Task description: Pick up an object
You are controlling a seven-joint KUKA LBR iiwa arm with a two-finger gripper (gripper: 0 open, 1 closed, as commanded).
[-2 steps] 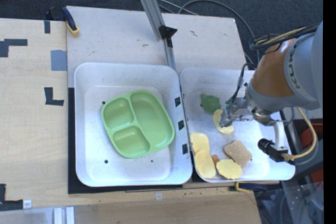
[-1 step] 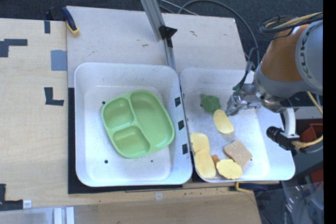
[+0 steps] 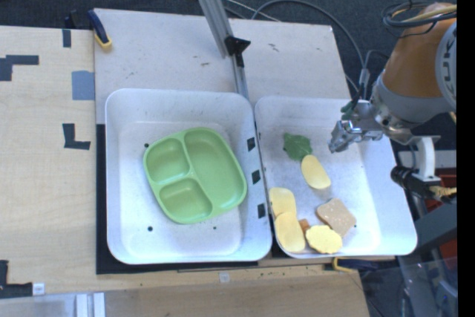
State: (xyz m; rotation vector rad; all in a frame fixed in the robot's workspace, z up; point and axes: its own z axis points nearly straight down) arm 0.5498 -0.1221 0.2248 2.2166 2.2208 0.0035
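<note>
We see the grey arm with its orange band [image 3: 419, 67] reaching in from the right, its metal hand [image 3: 343, 137] hanging over the upper right part of the right shallow white bin [image 3: 386, 226]. Whether the hand is open or closed we cannot tell, and we see nothing between its tips.

The things to pick lie in that right bin. Nearest the hand, just to its lower left, is a smooth pale yellow oval piece [image 3: 315, 173], lying flat and tilted, its long axis running from upper left to lower right. Touching its upper left end is a small crumpled dark green leafy piece [image 3: 297, 146]. Lower down, a tan sponge-like square block [image 3: 336, 216] lies near the bin's front. A rounded yellow slice [image 3: 323, 239] sits just below it, touching it. To their left, two yellow oblong pieces lie end to end along the bin's left wall: the upper one [image 3: 282, 201] and the lower one [image 3: 289, 232]. A small orange bit [image 3: 303, 223] shows between the lower oblong piece and the tan block.

The left shallow white bin [image 3: 119, 159] holds a light green plastic tray with three compartments [image 3: 194, 174], lying flat and turned at an angle. Both bins rest on the pale worktop [image 3: 156, 48].
</note>
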